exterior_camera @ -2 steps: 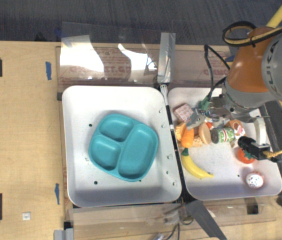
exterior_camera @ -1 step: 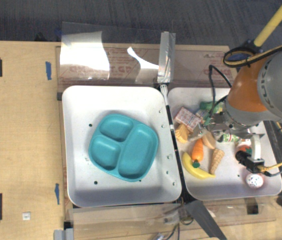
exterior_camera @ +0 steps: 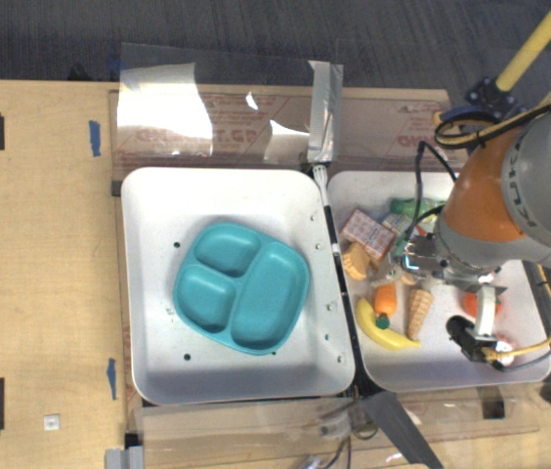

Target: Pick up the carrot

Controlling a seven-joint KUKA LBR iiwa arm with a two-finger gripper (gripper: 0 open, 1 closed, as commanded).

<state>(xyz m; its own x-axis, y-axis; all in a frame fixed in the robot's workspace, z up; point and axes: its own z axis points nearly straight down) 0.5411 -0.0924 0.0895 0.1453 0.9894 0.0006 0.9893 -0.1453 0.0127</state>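
Nearest of all, a yellow banana (exterior_camera: 383,330) curves across the 7 o'clock corner of the right bin (exterior_camera: 422,360). The carrot (exterior_camera: 384,301) lies just at the banana's 12 o'clock, with an ice-cream cone (exterior_camera: 419,311) at the carrot's 3 o'clock. The gripper (exterior_camera: 420,260) hangs at the carrot's 1 o'clock without gripping it, and I cannot tell how wide it is set.

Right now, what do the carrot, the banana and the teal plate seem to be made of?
The carrot looks like smooth moulded plastic: flat, even orange with a green end. The banana also seems plastic, a toy: uniform yellow, soft sheen. The teal plate is probably hard plastic, satin finish: one solid colour, rounded moulded compartments.
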